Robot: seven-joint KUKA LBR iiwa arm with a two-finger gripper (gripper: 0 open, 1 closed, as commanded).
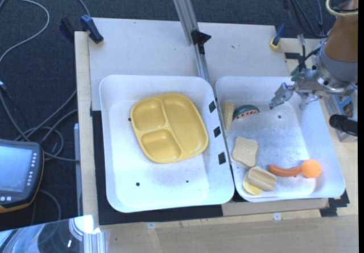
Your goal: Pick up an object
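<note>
We see the gripper (291,97) hanging over the far right part of the right bin (333,158), its two fingers spread apart with nothing between them. Below it the bin floor lies bare. The toys sit nearer the bin's left and front: a watermelon slice (245,112) with a green rind, a pale wedge (228,114) just beside it against the left wall, a flat slice of toast (245,151), a small bread roll (259,179) and a smooth orange carrot (296,170) by the front wall. The left bin (114,149) bears a glossy yellow plate (168,127) with three compartments.
</note>
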